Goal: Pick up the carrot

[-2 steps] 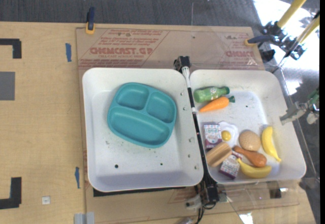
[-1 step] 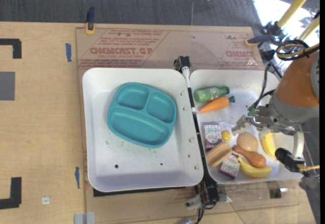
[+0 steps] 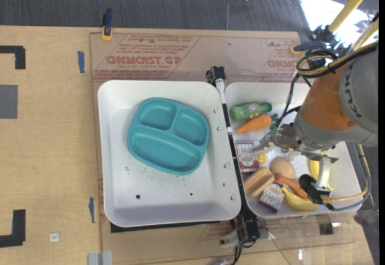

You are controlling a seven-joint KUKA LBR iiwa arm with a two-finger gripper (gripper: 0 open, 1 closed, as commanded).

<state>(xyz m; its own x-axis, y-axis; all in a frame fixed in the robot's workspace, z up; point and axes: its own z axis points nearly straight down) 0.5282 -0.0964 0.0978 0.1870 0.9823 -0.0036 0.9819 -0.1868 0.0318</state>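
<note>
The carrot (image 3: 254, 124) is orange and lies across the upper left part of the right bin (image 3: 355, 179), just below a green bottle (image 3: 249, 110). My gripper (image 3: 269, 140) reaches in from the right and hovers just below and to the right of the carrot's thick end, close to it. The grey wrist and orange band of the arm (image 3: 325, 110) cover the middle of the right bin. Nothing shows as held.
The left bin (image 3: 120, 197) holds a teal divided plate (image 3: 168, 134). Around the gripper in the right bin lie a pink packet (image 3: 246, 155), a bread roll (image 3: 257, 181), a pale round item (image 3: 283, 167), a purple box (image 3: 272, 197) and a banana (image 3: 299, 199).
</note>
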